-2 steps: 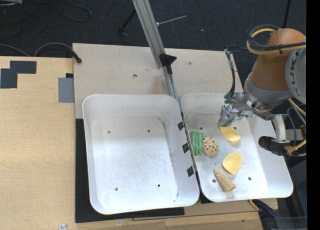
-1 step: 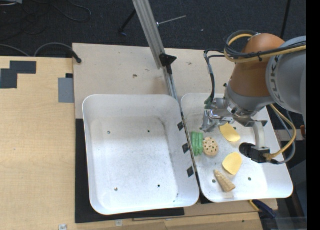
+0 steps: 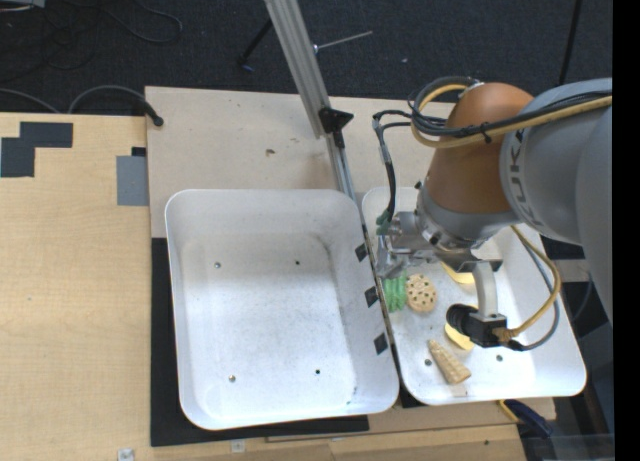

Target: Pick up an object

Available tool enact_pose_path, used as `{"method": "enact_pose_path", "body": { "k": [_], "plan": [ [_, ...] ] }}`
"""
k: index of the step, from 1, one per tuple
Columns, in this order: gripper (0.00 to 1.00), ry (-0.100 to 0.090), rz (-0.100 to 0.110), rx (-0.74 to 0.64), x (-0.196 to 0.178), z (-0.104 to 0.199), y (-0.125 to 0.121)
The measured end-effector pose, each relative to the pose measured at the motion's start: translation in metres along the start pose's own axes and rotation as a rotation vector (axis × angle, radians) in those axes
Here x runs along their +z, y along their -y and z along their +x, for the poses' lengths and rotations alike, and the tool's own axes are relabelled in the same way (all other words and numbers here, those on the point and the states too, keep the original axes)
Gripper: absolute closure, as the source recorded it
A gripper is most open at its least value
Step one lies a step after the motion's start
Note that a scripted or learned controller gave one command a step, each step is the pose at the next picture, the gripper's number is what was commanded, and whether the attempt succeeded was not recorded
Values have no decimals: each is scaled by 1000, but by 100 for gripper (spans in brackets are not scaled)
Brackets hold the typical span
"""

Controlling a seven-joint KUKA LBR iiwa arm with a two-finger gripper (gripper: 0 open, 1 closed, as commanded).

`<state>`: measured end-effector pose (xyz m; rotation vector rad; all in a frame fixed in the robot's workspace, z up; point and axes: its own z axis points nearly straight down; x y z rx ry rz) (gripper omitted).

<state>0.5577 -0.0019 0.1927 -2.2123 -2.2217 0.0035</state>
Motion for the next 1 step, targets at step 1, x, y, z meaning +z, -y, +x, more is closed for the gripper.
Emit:
{"method": "enact_pose_path", "body": {
  "k": [1],
  "plan": [
    [100,1,0,1,0,45,17]
  ]
}}
